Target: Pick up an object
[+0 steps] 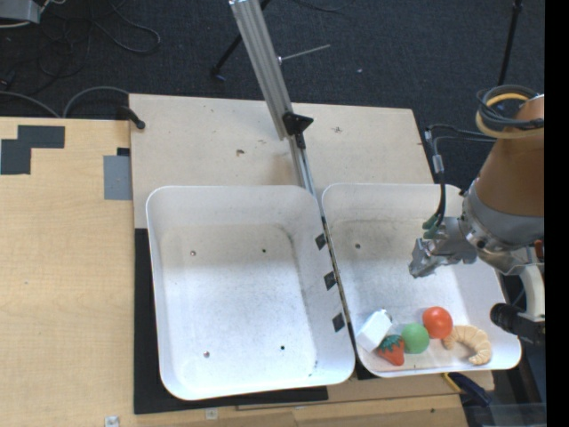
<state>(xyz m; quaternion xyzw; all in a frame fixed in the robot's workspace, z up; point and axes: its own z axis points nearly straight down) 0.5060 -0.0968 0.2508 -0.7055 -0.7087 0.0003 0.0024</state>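
Observation:
Several small objects lie along the near edge of the right bin [382, 229]: a white block [374, 327], a red strawberry [391, 351], a green ball [414, 337], a red-orange tomato [436, 320] and a tan croissant [472, 342]. My gripper [425, 262] hangs over the right half of that bin, above and behind the objects, apart from all of them. Nothing shows between its fingers.
The left bin [231, 283] sits beside the right one, with a divider wall and black clips [327, 278] between them. A slanted aluminium bar [267, 78] rises behind the bins. Light wooden bench surface lies to the left.

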